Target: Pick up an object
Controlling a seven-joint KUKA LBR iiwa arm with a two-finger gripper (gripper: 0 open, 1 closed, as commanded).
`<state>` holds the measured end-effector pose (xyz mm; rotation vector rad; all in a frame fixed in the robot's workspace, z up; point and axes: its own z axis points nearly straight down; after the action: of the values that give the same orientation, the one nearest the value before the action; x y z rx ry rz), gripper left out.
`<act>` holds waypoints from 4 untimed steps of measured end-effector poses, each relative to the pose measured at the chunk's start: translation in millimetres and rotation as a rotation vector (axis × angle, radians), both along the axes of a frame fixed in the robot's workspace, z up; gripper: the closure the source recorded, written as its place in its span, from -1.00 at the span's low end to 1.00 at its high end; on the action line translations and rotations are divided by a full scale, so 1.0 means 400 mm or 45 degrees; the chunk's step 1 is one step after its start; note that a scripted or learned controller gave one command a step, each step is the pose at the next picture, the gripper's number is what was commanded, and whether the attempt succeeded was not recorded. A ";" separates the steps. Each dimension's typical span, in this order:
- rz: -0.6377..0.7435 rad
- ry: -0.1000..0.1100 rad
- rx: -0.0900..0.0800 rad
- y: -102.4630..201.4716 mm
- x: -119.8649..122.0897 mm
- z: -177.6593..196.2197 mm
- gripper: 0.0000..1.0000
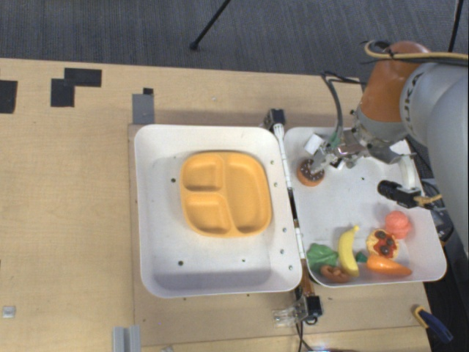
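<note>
Gripper [316, 163] sits over a small brown donut [310, 174] near the right bin's [344, 211] top-left edge; can't tell its grip. Left bin [157, 218]: one yellow tray [223, 194], open margins around.

Two white bins sit on the bench: the left bin [157, 218] and the right bin [330, 218]. The left bin holds one yellow divided plate [223, 194]. In the right bin, one banana [347, 249], one carrot [388, 268], one pink ball [398, 223], one green leafy piece [320, 254], one brown round piece [311, 173].
</note>
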<state>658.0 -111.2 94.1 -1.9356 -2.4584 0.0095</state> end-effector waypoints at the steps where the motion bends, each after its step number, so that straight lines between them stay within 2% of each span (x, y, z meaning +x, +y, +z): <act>1: 0.118 0.010 0.017 -0.106 0.026 -0.005 -1.00; 2: 0.358 0.005 -0.011 0.004 0.024 0.000 -1.00; 3: 0.477 -0.054 -0.010 -0.011 -0.104 0.005 -1.00; 4: 0.760 -0.022 0.000 -0.008 -0.426 0.020 -1.00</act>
<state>487.7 -114.6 102.1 -1.1331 -2.9334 -0.0016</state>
